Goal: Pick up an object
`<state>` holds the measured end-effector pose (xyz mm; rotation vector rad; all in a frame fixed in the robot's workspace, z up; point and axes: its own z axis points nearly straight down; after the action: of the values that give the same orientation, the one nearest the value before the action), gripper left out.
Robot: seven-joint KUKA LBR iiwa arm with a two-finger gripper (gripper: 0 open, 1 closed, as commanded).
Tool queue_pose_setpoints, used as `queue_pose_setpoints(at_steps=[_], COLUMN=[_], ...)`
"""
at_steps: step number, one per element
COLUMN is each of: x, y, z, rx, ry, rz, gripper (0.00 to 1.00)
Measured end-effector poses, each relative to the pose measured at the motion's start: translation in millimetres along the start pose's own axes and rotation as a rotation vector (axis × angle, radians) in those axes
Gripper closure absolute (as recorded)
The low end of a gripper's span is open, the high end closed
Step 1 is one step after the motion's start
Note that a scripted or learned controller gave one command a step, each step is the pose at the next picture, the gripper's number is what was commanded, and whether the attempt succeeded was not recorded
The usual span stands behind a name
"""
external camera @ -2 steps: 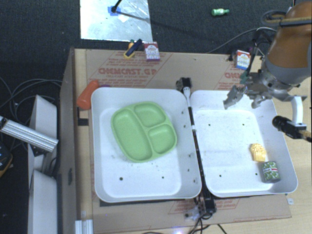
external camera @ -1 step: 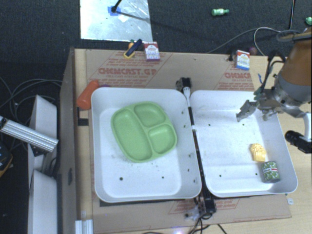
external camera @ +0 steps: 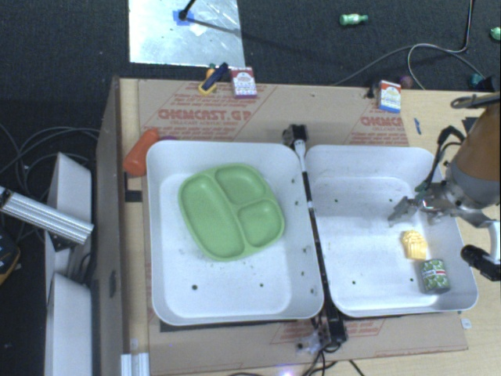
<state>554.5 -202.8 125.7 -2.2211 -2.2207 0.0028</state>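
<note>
Down in the right bin (external camera: 368, 171), two small things are seen near its right wall: a yellow block (external camera: 415, 244) with a ribbed or knobbed surface (its exact form is too small to be read), and just below and to its right a dark green packet (external camera: 433, 276) with a white and red label. The two lie close together but apart. A pale green divided plate (external camera: 231, 210), with three compartments, is laid in the left bin (external camera: 168, 288), tilted somewhat to the bin's sides.

The arm (external camera: 479, 159) is brought in from the right edge, its orange band visible above the wrist, and is bent down over the right bin. The hand (external camera: 423, 207) is held low, just above and to the left of the yellow block, not touching it. Its fingers (external camera: 401, 211) appear spread, one pointed out to the left, and nothing is seen pinched between them.

On the cardboard-covered tabletop (external camera: 329, 112) behind the bins, two small red and white cartons are stood, one (external camera: 244, 82) behind the left bin and one (external camera: 389, 96) behind the right, and an orange object (external camera: 139, 152) is lodged at the left bin's far corner.
</note>
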Motion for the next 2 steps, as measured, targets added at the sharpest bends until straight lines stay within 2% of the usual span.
queue_pose_setpoints(at_steps=[1, 2], x=[-2.3, -3.4], y=[-34.8, -31.8], z=[-46.9, -21.7], rx=[-0.004, -0.003], ry=[0.000, 0.001], rz=[-0.001, -0.001], gripper=[0.00, 0.00])
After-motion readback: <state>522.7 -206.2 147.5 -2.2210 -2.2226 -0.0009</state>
